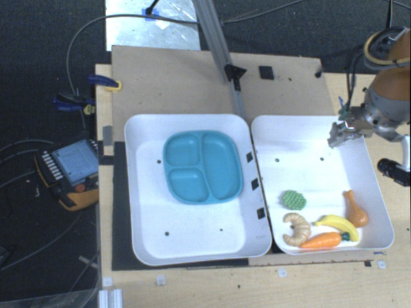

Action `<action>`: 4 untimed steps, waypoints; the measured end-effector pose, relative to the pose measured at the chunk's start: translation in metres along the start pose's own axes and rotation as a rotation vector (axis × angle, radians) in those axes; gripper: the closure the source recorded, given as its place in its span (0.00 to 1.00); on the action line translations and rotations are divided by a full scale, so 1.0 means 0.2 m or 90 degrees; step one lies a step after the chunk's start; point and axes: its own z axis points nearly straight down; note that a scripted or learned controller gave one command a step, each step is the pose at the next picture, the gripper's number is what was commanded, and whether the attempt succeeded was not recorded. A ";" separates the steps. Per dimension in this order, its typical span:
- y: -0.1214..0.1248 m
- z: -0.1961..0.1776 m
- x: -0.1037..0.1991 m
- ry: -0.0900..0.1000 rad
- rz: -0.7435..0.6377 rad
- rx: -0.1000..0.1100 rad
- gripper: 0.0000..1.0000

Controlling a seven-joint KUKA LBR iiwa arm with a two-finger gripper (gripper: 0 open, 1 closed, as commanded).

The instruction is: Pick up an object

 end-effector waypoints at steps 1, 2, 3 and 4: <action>0.00 -0.32 -0.03 0.000 -0.001 -0.001 1.00; 0.01 -0.49 -0.03 0.000 -0.001 0.000 1.00; -0.01 -0.48 0.25 0.002 -0.002 0.003 1.00; 0.02 -0.37 0.52 0.001 -0.002 0.004 1.00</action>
